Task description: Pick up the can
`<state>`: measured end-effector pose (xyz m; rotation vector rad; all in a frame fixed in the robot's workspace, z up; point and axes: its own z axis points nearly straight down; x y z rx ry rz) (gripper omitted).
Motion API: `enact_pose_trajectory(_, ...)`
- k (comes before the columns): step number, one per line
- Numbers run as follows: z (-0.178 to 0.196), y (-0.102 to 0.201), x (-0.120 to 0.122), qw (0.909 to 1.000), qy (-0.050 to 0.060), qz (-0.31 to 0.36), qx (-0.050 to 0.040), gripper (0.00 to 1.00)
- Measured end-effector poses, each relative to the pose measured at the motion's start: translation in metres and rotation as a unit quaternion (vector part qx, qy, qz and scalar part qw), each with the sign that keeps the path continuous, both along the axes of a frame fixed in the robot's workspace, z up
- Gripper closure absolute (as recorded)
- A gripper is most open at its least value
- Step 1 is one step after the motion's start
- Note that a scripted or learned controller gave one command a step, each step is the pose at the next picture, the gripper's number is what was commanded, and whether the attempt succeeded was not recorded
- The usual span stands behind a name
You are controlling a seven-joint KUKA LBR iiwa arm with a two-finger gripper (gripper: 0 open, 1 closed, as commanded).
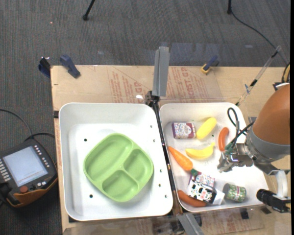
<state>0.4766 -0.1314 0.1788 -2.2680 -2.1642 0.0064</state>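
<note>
From my remote station: the grey-and-orange arm's two-finger gripper (227, 163) hovers above the right white plastic bin (235, 107), in what I judge is the approach step. The small green-labelled metal can (234, 193) lies on its side near the bin's front edge, beside a black-and-white printed carton (202, 188). I cannot tell how the jaws stand. Next, I'd guess: shift forward, descend, and straddle the smooth, roll-prone cylinder.
</note>
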Motion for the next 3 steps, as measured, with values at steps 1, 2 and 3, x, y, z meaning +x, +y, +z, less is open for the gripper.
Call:
enact_pose_trajectory(1,0.04,0.013,0.003,0.9936,0.001,-0.113,-0.0016,1.0)
enact_pose_trajectory(2,0.04,0.013,0.003,0.9936,0.001,-0.113,-0.0016,0.0)
enact_pose_trajectory(3,-0.056,-0.036,-0.001,0.9898,0.001,-0.142,-0.0006,0.0)
